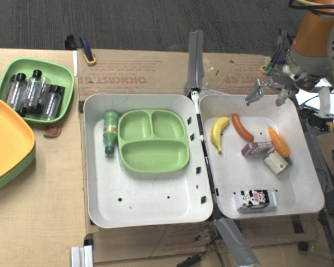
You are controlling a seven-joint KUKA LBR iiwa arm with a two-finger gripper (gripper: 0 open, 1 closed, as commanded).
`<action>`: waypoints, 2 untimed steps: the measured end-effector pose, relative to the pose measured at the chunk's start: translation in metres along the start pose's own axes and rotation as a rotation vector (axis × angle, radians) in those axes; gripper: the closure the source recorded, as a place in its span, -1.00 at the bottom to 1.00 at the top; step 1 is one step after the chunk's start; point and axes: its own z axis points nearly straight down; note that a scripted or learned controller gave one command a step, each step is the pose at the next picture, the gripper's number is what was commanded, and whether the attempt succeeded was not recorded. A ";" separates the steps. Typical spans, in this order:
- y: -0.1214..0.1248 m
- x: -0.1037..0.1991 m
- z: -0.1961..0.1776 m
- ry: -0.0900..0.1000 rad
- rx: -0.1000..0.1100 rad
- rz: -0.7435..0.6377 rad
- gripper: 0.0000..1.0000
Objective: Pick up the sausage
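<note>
Sausage waiting in the right bin

The sausage (pixel 242 128) lies beside the banana (pixel 219 133); the tool (pixel 269 92) hovers open, empty, near the far rim. Probably light, smooth, roll-prone: pinch mid-length

The arm (pixel 317 32) was cut off by the top and right edges, so just its orange band and wrist showed. A stack of orange plates (pixel 5 143) ran off the left edge, roughly half of it out of frame. The print on the small dark carton (pixel 253 199) in the right bin (pixel 306 199) was too small to read. The labels on the 4 bottles (pixel 33 96) in the green tray (pixel 64 77) could not be made out either.
</note>
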 end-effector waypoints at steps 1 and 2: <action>-0.054 0.006 0.117 0.001 -0.001 0.017 -1.00; -0.055 0.004 0.108 0.001 0.000 0.022 1.00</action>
